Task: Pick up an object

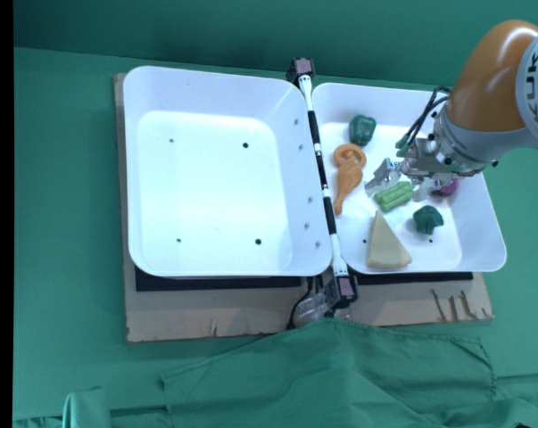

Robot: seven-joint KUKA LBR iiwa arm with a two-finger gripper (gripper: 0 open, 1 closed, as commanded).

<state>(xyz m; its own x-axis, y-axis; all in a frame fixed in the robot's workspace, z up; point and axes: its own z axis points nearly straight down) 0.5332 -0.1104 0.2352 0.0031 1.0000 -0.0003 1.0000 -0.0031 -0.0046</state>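
The left bin (153, 105) offers open floor throughout; in the right bin (483, 239), a green pepper (362, 128), orange piece (347, 173), green bundle (394, 195), broccoli (427, 218) and cheese wedge (385, 243) crowd it, leaving narrow gaps

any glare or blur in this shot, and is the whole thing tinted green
Camera view: a green-teal cast lies over the whole frame; the left bin has a bright washed-out floor that hides surface detail; the gripper is slightly soft, so its fingers are hard to read; the yellow wedge and orange toy in the right bin stay fairly sharp, with only faint shadows.
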